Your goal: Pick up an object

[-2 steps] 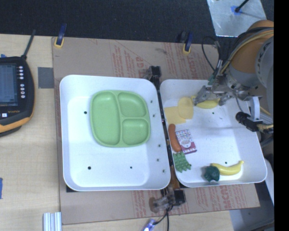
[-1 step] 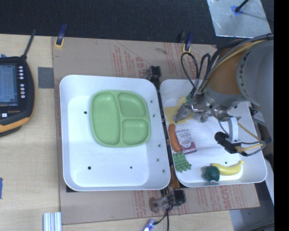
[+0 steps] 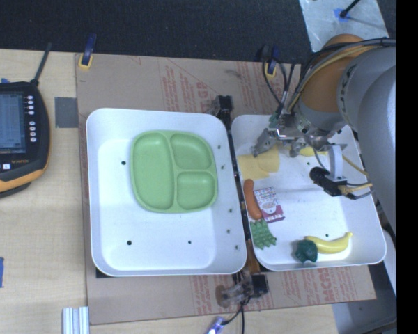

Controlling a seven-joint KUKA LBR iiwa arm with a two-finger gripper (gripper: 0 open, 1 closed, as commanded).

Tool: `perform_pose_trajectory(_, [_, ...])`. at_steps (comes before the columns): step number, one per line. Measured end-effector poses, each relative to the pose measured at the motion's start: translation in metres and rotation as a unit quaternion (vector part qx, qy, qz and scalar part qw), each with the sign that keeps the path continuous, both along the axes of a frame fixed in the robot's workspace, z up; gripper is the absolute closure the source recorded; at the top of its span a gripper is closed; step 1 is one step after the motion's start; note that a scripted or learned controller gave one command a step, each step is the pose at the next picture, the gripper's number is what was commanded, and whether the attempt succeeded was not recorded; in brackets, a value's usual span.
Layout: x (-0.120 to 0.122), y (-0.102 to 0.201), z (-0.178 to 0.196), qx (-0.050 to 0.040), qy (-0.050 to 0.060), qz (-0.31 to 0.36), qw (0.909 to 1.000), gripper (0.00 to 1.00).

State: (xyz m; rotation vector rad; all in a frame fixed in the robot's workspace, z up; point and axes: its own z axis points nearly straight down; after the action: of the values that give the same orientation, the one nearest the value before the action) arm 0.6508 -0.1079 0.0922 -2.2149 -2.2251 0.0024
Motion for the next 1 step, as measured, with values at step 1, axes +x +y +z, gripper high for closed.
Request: perform_pose_trajectory(1, [0.0054, -0.0414, 0.0000, -0.0003, 0.000, -0.001, 1.0000, 0.00])
